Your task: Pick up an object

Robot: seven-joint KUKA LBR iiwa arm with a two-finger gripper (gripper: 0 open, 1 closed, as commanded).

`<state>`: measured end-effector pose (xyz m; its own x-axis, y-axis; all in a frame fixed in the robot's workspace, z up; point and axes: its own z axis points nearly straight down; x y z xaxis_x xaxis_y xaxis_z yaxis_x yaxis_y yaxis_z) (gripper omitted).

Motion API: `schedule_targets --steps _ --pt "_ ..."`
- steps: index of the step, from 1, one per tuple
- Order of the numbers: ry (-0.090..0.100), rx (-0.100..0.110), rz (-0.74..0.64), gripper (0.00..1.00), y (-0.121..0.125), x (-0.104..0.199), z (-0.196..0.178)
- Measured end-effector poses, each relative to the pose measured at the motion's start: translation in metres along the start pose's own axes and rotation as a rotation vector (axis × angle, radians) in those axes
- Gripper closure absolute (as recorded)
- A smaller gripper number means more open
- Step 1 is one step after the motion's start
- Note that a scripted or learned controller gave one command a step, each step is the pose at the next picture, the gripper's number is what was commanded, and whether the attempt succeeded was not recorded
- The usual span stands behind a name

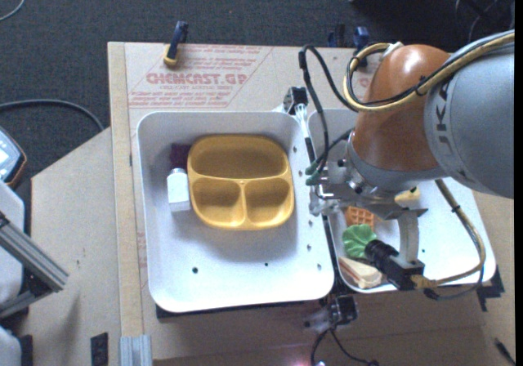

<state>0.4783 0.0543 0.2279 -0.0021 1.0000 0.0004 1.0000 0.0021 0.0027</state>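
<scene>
Right bin, near end (458,217): from my remote seat the closest stuff is a tan sandwich-looking piece (362,273) at the lower edge, a green leafy item (357,237) touching it just above, and an orange waffle-like piece (356,215) above that. Any of them could be the object to pick; all three lie on the bin floor.

Gripper (368,221): down over that same pile, lower right of centre in the frame, but the wrist covers the tips, so I honestly can't tell if it's clenched or released, or whether it has anything.

Arm (425,123): big grey body with the orange band (392,111), coming in from the right and covering most of the right bin. Black and yellow cables loop around it.

Left bin (237,283): centre of frame, just beside the right one. A yellow divided tray (239,180) sits in its upper half, three compartments.

White bottle (179,190): touching the tray's left edge, with a dark purple thing (179,152) just above it.

Bench top (122,111): cardboard with red print (196,78) beyond the bins.

Far edge: a small blue and yellow clamp (175,45) on the bench's top edge, upper left.
</scene>
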Motion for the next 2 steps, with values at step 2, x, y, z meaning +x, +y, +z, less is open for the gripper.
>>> schedule_targets --steps 2 --pt "0.0 0.007 0.002 1.0 0.005 -0.007 0.014"
